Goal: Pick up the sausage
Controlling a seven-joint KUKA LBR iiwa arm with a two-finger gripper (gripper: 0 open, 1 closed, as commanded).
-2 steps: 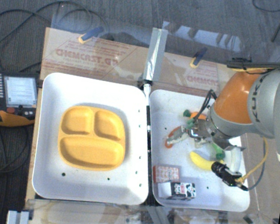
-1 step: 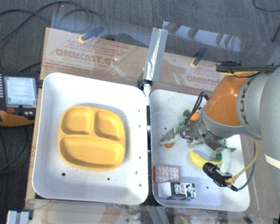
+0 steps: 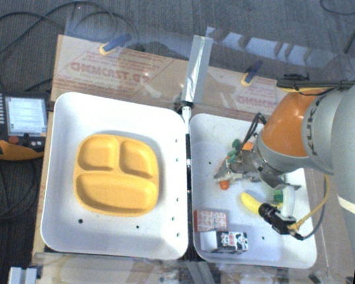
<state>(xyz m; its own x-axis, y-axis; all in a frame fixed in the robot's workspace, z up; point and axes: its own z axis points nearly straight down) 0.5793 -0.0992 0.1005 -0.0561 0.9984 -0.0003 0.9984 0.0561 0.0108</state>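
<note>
arm point(image 3: 313, 126) over right bin point(image 3: 299, 258) | claw point(image 3: 229, 173) low | yellow tray point(image 3: 117, 175) in left bin point(image 3: 54, 205)

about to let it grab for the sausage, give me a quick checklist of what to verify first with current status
1. Sausage located: cannot tell; no item in the right bin reads clearly as one.
2. Gripper over the right bin: ok.
3. Anything held: cannot tell; the arm hides it.
4. Clutter close by: not ok; the yellow item, small red piece and box crowd it.
5. Yellow tray in the left bin, apart from the arm: ok.
</note>
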